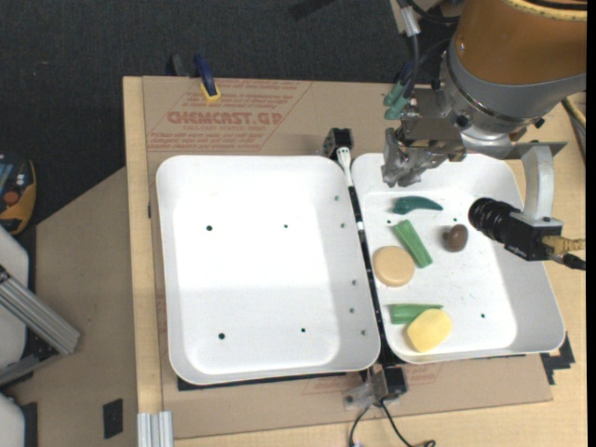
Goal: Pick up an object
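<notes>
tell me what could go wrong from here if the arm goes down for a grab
The gripper hangs at the far edge of the right bin, so a straight descent may strike the bin wall or find nothing.

The teal curved piece just below it looks thin and flat, so it could slip out.

The green stick touches the tan disc, so a grab there may nudge both.

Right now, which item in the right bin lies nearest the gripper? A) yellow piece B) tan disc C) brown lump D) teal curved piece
D: the teal curved piece lies just below the gripper, at the far end of the right bin; the other items lie farther off.
</notes>
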